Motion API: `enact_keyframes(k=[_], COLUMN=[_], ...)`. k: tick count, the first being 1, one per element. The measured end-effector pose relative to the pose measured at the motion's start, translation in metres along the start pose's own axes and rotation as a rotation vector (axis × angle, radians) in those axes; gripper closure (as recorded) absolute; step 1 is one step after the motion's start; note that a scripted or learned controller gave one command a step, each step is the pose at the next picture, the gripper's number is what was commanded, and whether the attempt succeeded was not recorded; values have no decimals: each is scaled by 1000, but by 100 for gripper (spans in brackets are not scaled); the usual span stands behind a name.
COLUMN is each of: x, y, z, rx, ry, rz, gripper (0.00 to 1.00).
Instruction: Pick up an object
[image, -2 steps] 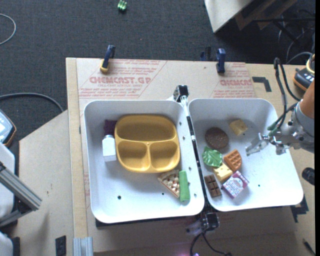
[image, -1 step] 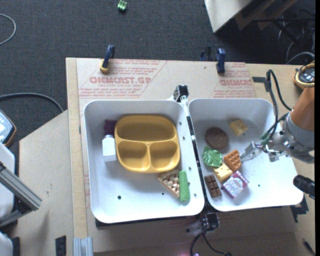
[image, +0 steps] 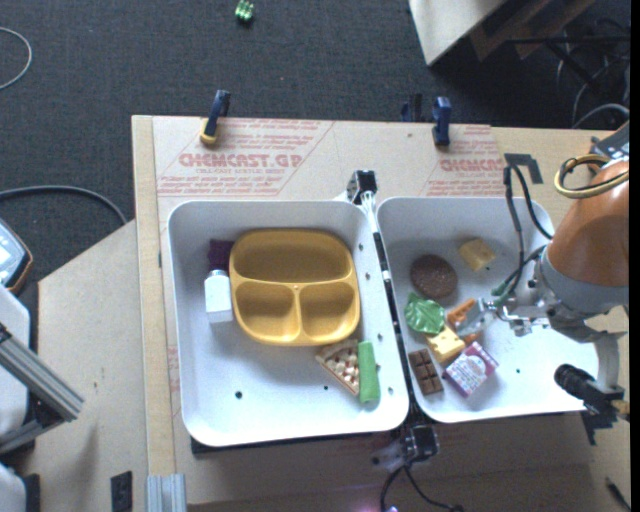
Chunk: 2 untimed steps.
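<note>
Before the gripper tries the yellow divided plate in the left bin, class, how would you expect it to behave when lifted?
The yellow divided plate looks moulded and rigid, so it probably won't flop. It is wide and shallow, so a grasp at one rim would likely tilt it. Its smooth surface may slip between the fingers.

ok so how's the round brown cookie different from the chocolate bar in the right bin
The cookie is a round, reddish-brown disc lying toward the back of the right bin; the chocolate bar is a dark brown rectangle scored into squares, lying at the front edge. The cookie looks broader. Both lie flat, apart from the gripper.
</note>
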<state>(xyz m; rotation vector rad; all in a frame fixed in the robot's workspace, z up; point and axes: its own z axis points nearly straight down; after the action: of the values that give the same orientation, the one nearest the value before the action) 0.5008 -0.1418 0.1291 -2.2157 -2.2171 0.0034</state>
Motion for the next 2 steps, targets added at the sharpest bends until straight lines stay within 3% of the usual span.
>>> enact_keyframes(k=[1, 2], x=[1, 1], y=[5, 6], z=[41, 29], rx=[-18, -25], ry=[-1, -5], rz=[2, 1], gripper=[0, 100])
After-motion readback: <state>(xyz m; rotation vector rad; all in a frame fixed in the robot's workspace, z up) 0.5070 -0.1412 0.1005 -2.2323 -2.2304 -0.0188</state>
